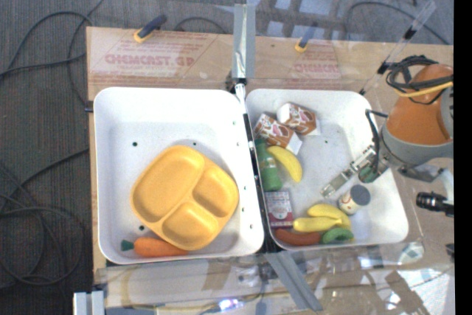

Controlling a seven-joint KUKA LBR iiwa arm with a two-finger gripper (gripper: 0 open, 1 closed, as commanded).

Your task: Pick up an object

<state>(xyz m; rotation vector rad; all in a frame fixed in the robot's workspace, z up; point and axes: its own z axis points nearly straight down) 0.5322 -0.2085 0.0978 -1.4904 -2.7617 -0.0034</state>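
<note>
Right bin (383,232), right of centre in the frame: the gripper (341,182) sits low over the bare white floor, its two slim fingers (333,187) pointing toward lower left with a narrow gap between them and nothing in that gap. No object is held. Just below and right of the fingertips lies a small cream cylinder with a dark grey cap (355,198), close to the gripper but apart from it. Lower still, along the bin's bottom edge, a yellow banana (321,216) lies beside a green piece (338,235) and a reddish-brown sausage-like piece (296,237). To the left of the gripper, a second banana (287,163) rests against a green bottle (268,169), with a small red packet (279,206) below them. Up in the bin's upper-left corner, two red-and-white snack packs (286,125) sit together. Above the gripper, the orange band (417,122) of the arm fills the right edge. Over in the left bin (118,114), a yellow divided tray (186,195) lies tilted, and an orange carrot (153,248) lies at the lower-left corner.
</note>
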